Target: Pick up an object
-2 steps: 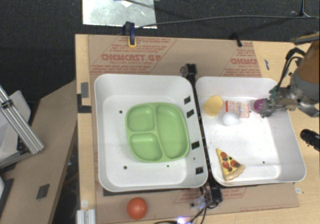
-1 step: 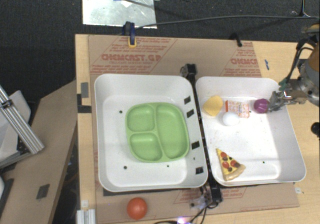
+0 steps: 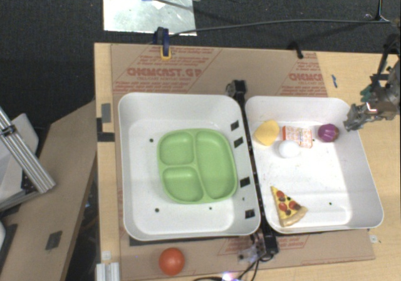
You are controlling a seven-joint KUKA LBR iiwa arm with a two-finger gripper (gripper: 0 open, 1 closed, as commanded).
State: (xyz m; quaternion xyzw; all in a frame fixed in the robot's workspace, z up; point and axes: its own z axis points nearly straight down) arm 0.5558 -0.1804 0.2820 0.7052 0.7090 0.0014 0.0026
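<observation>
Right bin (image 3: 357, 167): smooth white plastic, shallow; holds yellow rounded lump (image 3: 267, 132), white ball (image 3: 289, 148), red-white packet (image 3: 298, 136) with unreadable print, purple round object (image 3: 328, 132), pizza slice toy (image 3: 287, 205).
Left bin (image 3: 138, 123): green three-section tray (image 3: 197, 166).
Gripper (image 3: 357, 117): over right bin's far right rim, near purple object; grip state hard to tell, arm cut off.
Counter (image 3: 213, 67): cardboard printed "CHEMCAST".
Front edge: orange ball (image 3: 171, 260).
</observation>
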